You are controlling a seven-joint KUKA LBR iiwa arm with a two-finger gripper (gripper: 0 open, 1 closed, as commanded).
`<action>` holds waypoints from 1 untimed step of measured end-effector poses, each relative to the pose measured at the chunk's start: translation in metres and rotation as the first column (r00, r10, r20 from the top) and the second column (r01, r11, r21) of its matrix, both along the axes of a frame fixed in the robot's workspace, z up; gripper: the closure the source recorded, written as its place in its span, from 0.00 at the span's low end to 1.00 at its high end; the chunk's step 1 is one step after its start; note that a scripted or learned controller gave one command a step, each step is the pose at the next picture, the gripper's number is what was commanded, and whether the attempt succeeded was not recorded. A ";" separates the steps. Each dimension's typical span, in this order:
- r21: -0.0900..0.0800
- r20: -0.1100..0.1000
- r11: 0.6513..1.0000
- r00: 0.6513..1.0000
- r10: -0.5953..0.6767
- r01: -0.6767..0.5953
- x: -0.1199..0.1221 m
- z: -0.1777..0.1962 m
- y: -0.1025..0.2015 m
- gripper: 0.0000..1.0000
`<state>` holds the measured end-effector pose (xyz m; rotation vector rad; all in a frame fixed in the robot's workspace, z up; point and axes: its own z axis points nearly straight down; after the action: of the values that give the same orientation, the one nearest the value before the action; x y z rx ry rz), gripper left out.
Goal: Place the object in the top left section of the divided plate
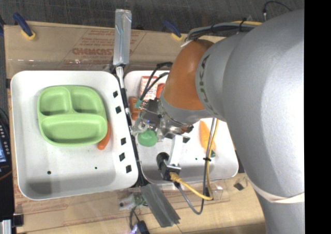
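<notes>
The small green rounded plastic object [147, 137] sat just right of the divider wall between the two bins, inside the right shallow white bin [227, 168], right under the business end of the gripper [150, 127]. It looked like the gripper was on top of it, but I honestly couldn't tell whether the pincer was spread, pressed together, or actually pinching the thing; the grey arm with the orange band [189, 80] blocked too much.

The light green divided plastic plate [72, 115] was left of that divider wall, in the left shallow white bin [31, 176], with all three sections bare. An orange carrot-like piece [104, 140] lay against the plate's lower right edge, and another long orange piece [206, 133] lay right of the gripper.

My read: this was the pickup step, nothing delivered yet. Next move would call for a confirmed grip, a lift clear of the divider wall, then a carry left and up to the plate's top left section.
</notes>
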<state>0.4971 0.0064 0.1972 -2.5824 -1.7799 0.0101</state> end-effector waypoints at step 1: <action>0.000 0.001 0.982 0.982 -0.190 0.190 -0.015 -0.005 -0.053 1.00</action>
<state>0.4821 -0.0464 0.1923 -2.7405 -1.5257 0.0081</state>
